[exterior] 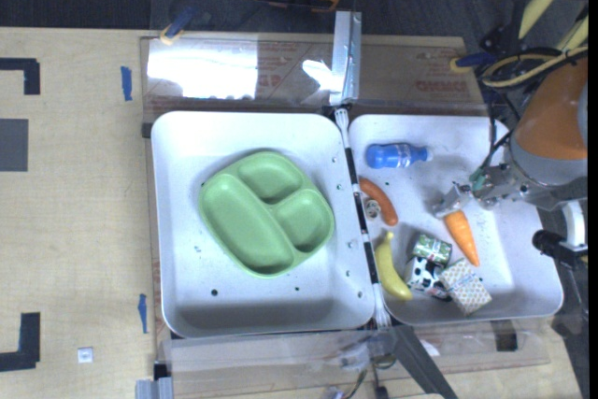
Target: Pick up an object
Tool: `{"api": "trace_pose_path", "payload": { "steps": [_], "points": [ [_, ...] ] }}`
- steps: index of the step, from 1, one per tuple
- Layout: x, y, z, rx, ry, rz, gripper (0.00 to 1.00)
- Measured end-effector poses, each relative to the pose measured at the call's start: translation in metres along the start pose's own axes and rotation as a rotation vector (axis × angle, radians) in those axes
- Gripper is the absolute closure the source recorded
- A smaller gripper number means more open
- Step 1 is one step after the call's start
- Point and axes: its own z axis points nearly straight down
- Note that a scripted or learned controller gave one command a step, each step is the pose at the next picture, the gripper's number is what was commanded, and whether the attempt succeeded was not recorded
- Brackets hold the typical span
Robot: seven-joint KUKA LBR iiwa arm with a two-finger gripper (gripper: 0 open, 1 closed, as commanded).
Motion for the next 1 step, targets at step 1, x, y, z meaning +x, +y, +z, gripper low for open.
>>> {"api": "trace_pose_path", "payload": {
  "steps": [1],
  "points": [
    [-0.0003, 0.0007, -0.0100, -0.002, -0.001, 0.001, 1.00]
  ]
}}
